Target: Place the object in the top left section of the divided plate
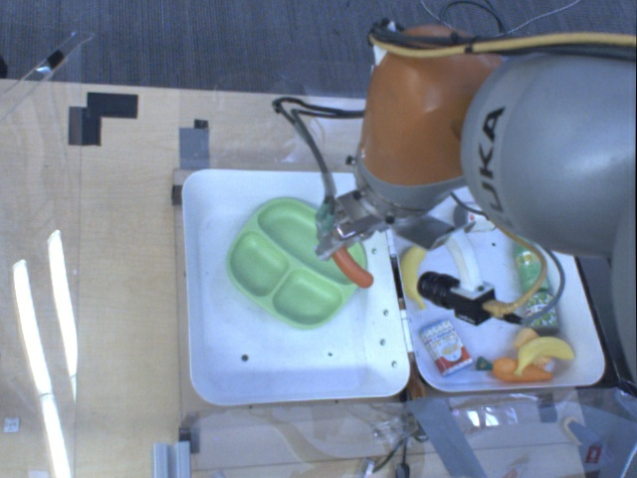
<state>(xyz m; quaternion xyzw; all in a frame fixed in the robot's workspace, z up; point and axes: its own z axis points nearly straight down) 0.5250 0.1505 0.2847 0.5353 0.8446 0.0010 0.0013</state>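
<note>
Here, fingers (341,245) grip orange sausage (352,266) over green plate (289,262), left white bin (219,357).

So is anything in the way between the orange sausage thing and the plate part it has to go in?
Nothing visible blocks it. The orange sausage hangs at the gripper, over the green divided plate's right edge. The plate's sections between it and the top left one look bare. The other toys lie in the right bin.

Light wood bench (100,297) carries 2 shallow white bins side by side: left bin (239,366) w/ green divided plate (289,262), right bin (587,357) w/ small items.
</note>
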